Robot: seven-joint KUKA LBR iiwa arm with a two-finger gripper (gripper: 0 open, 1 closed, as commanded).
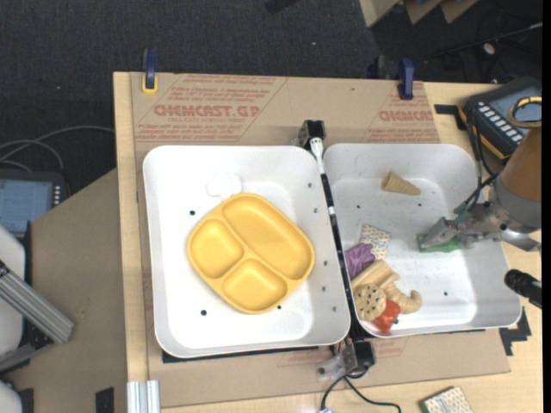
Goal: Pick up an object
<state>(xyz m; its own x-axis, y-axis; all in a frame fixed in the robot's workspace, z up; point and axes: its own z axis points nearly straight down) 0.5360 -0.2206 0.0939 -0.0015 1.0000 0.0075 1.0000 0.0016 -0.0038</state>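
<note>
The right bin [448,157] holds several small items. My gripper [441,233] reaches in from the right and sits low over the bin's middle right. A small green object [438,245] lies right at the gripper's tip, touching or just under it. A tan wedge [400,183] rests near the bin's back. At the front left are a speckled cracker [374,236], a purple piece [359,255], a tan bread-like piece [374,274], a round cookie [369,298], a red piece [387,316] and a curled tan piece [410,299].
The left bin [164,231] carries a yellow divided plate [250,252]. A black rail [325,196] runs between the bins. The arm's grey body with its orange band [521,183] hangs over the right bin's edge. A controller [508,119] lies at the far right.
</note>
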